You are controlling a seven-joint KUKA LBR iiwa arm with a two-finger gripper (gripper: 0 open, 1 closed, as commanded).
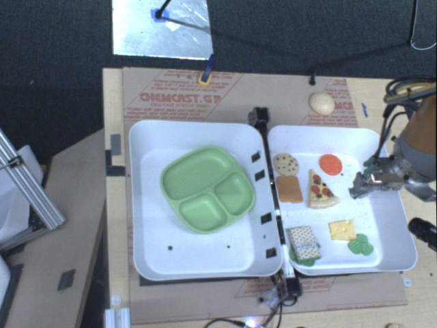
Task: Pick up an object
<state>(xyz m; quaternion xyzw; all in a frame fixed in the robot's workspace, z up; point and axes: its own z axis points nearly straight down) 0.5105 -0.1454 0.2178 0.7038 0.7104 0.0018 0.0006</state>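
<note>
The gripper [363, 185] hovers at the right bin's [392, 251] right side; whether its claw is apart cannot be told; the pizza slice [321, 191] lies nearest, so it should centre above before descending.

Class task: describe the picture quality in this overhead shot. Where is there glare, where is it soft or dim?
Camera view: even, soft lighting, faint shadows; the left bin and right bin look bright, nearly washed out; the foil sheet gives patchy glare; the gripper is slightly blurred; the whole image is low-resolution, so the toy pizza slice lacks fine detail; the floor is dark.
</note>
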